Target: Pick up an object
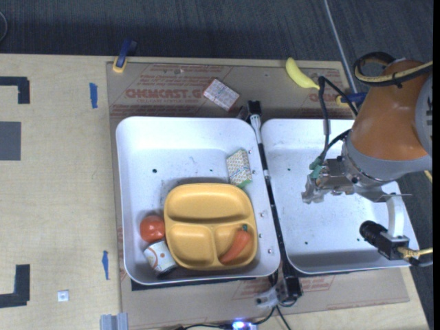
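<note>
Two shallow white bins sit side by side on a brown cardboard sheet laid over a pale wooden bench. The left bin (130,184) has smooth, rounded plastic walls and holds all the loose items. A glossy yellow compartment tray (206,225), rounded at the corners and divided into three wells, lies in its lower half. An orange carrot-shaped toy (237,246) rests slantwise in the tray's lower right well. Just left of the tray, touching its edge, sits a round red tomato-like toy (151,227), and below that a small white cylinder with orange marking (159,256) lies tilted against the bin wall. A small patterned packet (239,167), pale green and speckled, stands near the bin's right wall just above the tray. The right bin (289,246) shows a bare, scuffed floor. The grey arm with its broad orange band (392,119) reaches in from the right, and the metallic gripper (313,188) hangs over the middle of the right bin, well apart from every item in the left one. Its fingers are small and blurred against the white floor, so how far apart they stand cannot be told; nothing is visible between them. On the cardboard above the bins lie a yellow banana-shaped piece (300,74) and a small patterned card (220,93).
</note>
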{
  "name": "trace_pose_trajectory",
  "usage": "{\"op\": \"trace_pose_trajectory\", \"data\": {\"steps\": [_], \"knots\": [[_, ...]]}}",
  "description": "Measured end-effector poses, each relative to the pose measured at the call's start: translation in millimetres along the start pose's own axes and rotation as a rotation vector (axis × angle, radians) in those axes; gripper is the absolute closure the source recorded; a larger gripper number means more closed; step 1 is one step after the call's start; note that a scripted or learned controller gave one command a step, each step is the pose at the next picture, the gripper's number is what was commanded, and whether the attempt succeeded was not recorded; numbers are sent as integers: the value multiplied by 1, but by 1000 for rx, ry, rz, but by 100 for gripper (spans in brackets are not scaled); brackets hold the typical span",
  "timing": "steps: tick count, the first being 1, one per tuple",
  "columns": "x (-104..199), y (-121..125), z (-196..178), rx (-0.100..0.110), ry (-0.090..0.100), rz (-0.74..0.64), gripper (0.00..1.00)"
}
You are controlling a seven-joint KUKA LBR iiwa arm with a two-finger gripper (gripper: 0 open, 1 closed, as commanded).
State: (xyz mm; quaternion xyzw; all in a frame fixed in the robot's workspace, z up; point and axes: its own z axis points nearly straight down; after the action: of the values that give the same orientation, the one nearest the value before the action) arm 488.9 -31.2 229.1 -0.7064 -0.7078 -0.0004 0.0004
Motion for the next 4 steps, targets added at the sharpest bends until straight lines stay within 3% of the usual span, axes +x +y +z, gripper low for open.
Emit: {"op": "trace_pose_trajectory", "data": {"steps": [2,3,4], "knots": [[15,-9,9,3,0,2,100],[-16,-10,25,3,0,3,100],[11,-9,24,1,0,1,100]]}}
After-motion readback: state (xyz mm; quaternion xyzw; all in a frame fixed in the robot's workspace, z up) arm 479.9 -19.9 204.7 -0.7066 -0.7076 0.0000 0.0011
